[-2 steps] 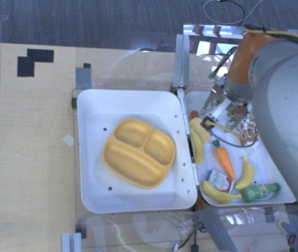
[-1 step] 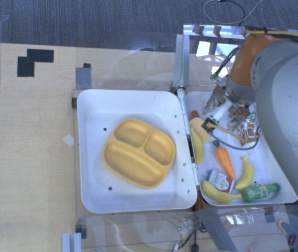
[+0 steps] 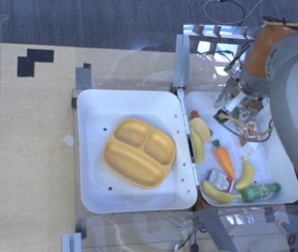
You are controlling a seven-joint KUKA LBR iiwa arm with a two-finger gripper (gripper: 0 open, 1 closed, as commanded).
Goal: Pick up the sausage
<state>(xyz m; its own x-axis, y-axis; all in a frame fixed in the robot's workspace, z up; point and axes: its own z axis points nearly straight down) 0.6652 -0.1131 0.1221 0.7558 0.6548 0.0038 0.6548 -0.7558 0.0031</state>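
I see the grey arm with its orange band [image 3: 283, 77] reaching in over the right white bin [image 3: 288, 164]. The left white bin [image 3: 94, 140] carries a yellow three-compartment plastic plate [image 3: 139, 152] at its middle. The claw [image 3: 232, 110] hangs over the right bin's far half; I cannot tell its state. An orange toy carrot [image 3: 224, 161] lies mid-bin. The small red sausage [image 3: 194, 114] peeks out at the bin's far-left edge, just beyond a yellow piece [image 3: 200, 128].

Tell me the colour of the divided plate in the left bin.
Yellow; the divided plate shows in the camera view.
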